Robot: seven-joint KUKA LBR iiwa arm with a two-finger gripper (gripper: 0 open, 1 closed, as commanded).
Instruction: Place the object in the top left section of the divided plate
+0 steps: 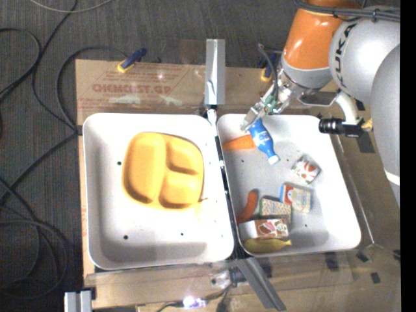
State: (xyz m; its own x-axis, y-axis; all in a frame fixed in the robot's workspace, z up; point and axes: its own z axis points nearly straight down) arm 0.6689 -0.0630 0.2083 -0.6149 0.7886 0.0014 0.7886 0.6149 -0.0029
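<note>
two white bins sit side by side on the bench [91,83]: the left bin [104,239] in the left half of the frame, the right bin [338,233] in the right half. the left bin holds one yellow divided plate [164,169] with three sections, a long one on its left and two smaller ones on its right.

the right bin holds seven loose things: one blue and white bottle [262,142], one orange piece [238,142] at the bin's upper left corner, one red sausage-shaped thing [249,205], one yellow banana [266,244] at the lower edge, and three small printed boxes, a red and white one [305,170], a blue and orange one [296,196] and a reddish one [270,227], plus a dark green packet [275,207] among them. their print is too small to read.

the bottle lies tilted, white cap toward the lower right, blue body with a pale label band. its upper end sits right at the hand [258,115], which comes in from the upper right of the frame; whether the fingers are apart or clamped on the bottle i cannot tell.

the grey arm [364,51] shows the letters "kuka". faint red print on the cardboard above the left bin is not legible.
</note>
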